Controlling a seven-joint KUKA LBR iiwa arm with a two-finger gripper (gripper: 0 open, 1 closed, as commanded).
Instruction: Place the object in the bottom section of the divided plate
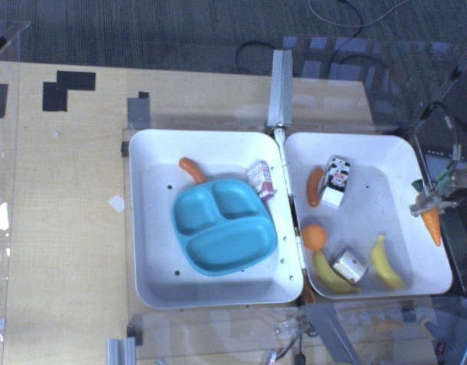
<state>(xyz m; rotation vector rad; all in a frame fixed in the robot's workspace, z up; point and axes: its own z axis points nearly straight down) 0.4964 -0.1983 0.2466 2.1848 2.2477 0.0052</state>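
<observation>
A blue divided plate (224, 227) lies in the left bin (146, 226), with its large bottom section (232, 248) facing the front. An orange sausage (192, 169) rests at the plate's back left edge, and a pink-and-white packet (261, 179) at its back right. In the right bin (385, 181) are a red sausage (315, 186), a cow-patterned carton (335, 181), an orange (315, 237), two bananas (385, 263) and a small can (349, 266). A carrot (432, 227) lies on that bin's right rim. My gripper (437, 198) sits at that rim, just over the carrot's thick end.
A metal divider post (280, 90) stands behind the seam between the bins. Cables and fixtures (454, 158) crowd the far right. Bare wooden bench (58, 204) stretches to the left of the bins.
</observation>
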